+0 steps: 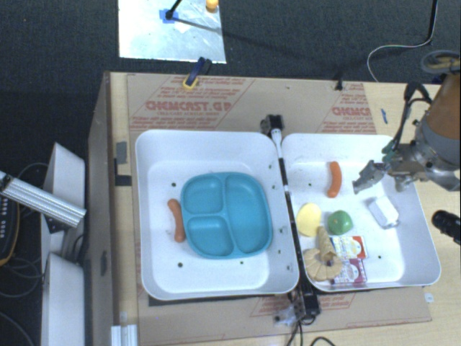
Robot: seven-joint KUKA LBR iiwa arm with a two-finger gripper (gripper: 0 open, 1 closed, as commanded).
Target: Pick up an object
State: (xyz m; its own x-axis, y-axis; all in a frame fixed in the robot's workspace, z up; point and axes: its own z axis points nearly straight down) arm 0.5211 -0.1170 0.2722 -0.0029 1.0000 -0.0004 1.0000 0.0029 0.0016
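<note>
Hovering over the right bin (414, 254), the pincer (366, 178) hangs at the end of the grey arm (439, 139), its metal tips pointing toward the bin's middle; whether those tips are spread or pressed together cannot be told from this angle, and nothing is seen between them. Just to its left lies a small orange sausage (334, 179), smooth and rounded at both ends. Below the pincer rests a pale, blocky white piece (382, 211). Nearer the bin's front sit a glossy yellow lemon (309, 218), a round green fruit (340, 221), a printed red-and-white packet (351, 256) and a tan, lumpy item (325, 254). The left bin (155, 193), of the same matte white plastic, holds a blue divided plate (225, 214) with rounded corners, with a second orange sausage (176, 220) beside its left edge. Both bins rest on the cardboard-covered tabletop (216, 103).
</note>
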